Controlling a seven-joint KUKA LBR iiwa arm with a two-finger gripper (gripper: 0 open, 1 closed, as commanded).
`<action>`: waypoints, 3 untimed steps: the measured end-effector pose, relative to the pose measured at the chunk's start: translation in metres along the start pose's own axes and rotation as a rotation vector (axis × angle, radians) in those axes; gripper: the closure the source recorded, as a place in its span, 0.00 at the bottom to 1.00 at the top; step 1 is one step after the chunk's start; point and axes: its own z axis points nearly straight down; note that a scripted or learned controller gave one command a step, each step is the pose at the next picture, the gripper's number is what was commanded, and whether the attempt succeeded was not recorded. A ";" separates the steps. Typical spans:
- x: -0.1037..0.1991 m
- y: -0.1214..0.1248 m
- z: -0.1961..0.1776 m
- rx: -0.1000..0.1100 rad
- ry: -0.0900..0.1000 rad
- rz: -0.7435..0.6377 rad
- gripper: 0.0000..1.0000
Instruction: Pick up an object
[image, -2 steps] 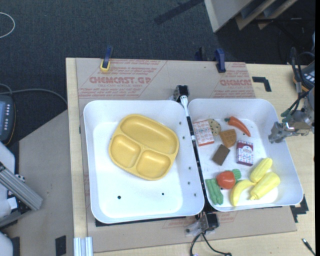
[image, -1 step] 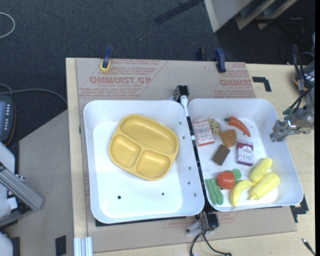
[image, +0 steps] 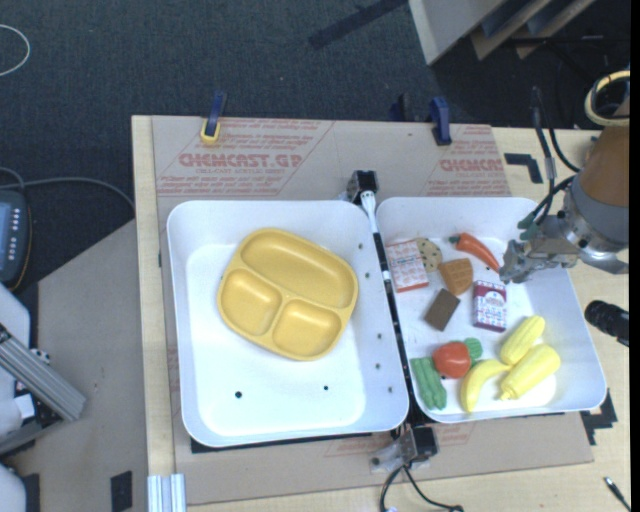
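I am hanging my claw (image: 520, 262) over the right bin (image: 575, 300), just above the maroon packet (image: 490, 305); whether its two prongs are spread or pressed together I cannot tell, and nothing is showing between them. I am taking that one maroon packet as my landmark. Just beyond it one orange-red chili (image: 476, 250) is lying at a slant. To its left one dark brown block (image: 442, 309) is resting, and past that one tan bread-like piece (image: 456, 274), one small spotted cookie (image: 430, 253) and one red-and-white packet (image: 406, 265) are sitting near the bin's left wall. On the near side of the packet three yellow pieces are crowding together: two knobbly corn cobs (image: 528, 355) and one curved banana (image: 478, 384). Left of those one red tomato (image: 452, 359) is touching one green pod (image: 428, 381). Well to the left of the packet, the second white bin (image: 195, 330) is holding one yellow divided plate (image: 288, 293) with three compartments. Two blue clamps (image: 439, 120) are gripping the far edge of the board.
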 end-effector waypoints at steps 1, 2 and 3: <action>0.057 0.009 -0.011 -0.005 -0.001 -0.003 1.00; 0.104 0.024 -0.017 -0.005 -0.001 -0.002 1.00; 0.162 0.030 -0.022 -0.004 -0.001 -0.003 1.00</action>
